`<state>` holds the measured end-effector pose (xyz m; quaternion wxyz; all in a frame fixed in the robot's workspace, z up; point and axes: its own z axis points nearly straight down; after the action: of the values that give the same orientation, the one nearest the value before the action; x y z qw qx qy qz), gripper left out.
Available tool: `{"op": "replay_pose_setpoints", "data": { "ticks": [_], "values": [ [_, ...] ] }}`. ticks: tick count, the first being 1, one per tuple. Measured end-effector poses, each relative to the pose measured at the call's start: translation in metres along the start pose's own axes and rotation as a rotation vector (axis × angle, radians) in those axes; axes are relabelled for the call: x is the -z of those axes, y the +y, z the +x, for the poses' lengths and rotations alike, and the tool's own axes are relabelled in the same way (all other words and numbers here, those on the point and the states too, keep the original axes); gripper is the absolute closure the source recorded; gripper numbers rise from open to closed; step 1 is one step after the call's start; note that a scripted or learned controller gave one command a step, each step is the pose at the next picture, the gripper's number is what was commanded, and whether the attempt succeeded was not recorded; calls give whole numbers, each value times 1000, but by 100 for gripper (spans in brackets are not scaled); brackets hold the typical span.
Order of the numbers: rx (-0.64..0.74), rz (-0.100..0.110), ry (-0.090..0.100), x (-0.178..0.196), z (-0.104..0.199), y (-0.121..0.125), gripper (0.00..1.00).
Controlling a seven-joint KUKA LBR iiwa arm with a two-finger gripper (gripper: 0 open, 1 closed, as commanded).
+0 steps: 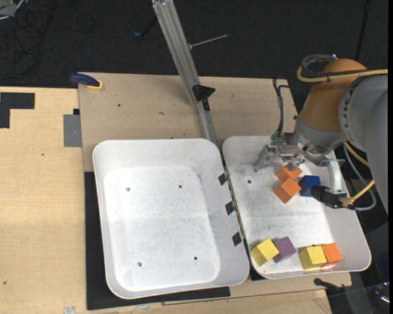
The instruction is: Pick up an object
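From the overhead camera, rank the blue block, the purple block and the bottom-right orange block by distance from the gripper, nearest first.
Measured from the gripper at the right bin's far end:
1. Blue block: just below the gripper, toward the bin's right side.
2. Purple block: near edge of the bin, next to a yellow block.
3. Orange block: the bin's near right corner, farthest.

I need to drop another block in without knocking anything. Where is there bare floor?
The left bin offers bare floor wall to wall. In the right bin, open floor lies between the orange blocks under the gripper and the front row: yellow block, purple block.
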<state>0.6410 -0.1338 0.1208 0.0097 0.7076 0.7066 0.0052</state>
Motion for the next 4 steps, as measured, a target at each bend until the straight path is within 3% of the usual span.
{"op": "replay_pose_setpoints", "data": {
  "ticks": [1, 2, 3, 4],
  "values": [
    [-5, -4, -2, 11, -2, 1, 100],
    [2, 16, 6, 73, -2, 9, 100],
    [3, 15, 5, 137, -4, 12, 100],
    [6, 20, 6, 160, -5, 13, 100]
  ]
}}
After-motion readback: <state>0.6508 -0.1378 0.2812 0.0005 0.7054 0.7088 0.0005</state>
